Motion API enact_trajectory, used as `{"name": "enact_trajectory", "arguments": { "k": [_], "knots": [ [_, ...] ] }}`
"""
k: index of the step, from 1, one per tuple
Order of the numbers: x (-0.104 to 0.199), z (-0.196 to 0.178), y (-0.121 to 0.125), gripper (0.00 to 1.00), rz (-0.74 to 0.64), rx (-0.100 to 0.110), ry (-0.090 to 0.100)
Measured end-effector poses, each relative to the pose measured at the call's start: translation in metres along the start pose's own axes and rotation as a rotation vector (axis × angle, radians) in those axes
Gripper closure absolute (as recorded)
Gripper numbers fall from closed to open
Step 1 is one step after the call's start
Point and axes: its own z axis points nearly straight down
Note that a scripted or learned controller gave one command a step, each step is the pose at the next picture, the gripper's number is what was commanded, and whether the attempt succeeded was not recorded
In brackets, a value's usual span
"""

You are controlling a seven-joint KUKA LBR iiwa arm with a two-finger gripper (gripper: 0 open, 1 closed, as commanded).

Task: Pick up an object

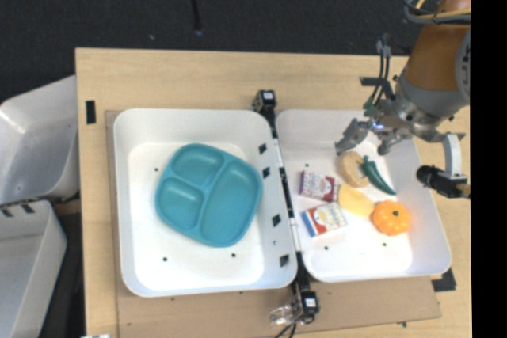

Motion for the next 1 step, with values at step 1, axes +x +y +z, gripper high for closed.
{"name": "enact_trajectory", "arguments": {
  "k": [1],
  "knots": [
    [0.0003,-0.0084,0.0027,0.0,-0.004,-0.014,-0.002]
  ]
}}
